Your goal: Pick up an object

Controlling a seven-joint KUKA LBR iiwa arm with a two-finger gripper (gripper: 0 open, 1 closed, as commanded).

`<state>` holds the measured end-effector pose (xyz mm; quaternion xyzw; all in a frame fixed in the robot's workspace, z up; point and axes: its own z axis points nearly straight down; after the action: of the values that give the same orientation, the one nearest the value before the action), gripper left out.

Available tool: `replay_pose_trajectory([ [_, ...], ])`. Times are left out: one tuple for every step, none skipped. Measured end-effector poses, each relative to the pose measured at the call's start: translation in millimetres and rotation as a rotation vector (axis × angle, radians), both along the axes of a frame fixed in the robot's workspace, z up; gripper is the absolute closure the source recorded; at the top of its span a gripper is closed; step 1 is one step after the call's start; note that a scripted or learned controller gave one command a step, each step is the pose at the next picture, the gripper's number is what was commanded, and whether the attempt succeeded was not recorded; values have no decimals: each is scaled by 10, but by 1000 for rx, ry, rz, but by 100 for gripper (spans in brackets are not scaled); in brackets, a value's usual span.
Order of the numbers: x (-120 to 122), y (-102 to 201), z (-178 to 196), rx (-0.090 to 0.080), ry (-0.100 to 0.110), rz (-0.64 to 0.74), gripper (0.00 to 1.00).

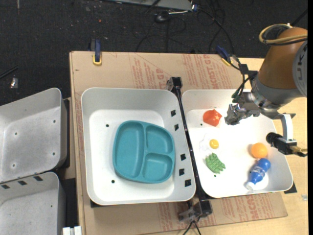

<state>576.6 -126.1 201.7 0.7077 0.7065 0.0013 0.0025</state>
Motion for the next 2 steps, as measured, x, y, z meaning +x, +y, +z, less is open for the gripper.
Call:
replay_pose_trajectory([
  [11, -1, 280, 1, 1, 4, 100],
  [-6, 432, 252, 2, 6, 8, 100],
])
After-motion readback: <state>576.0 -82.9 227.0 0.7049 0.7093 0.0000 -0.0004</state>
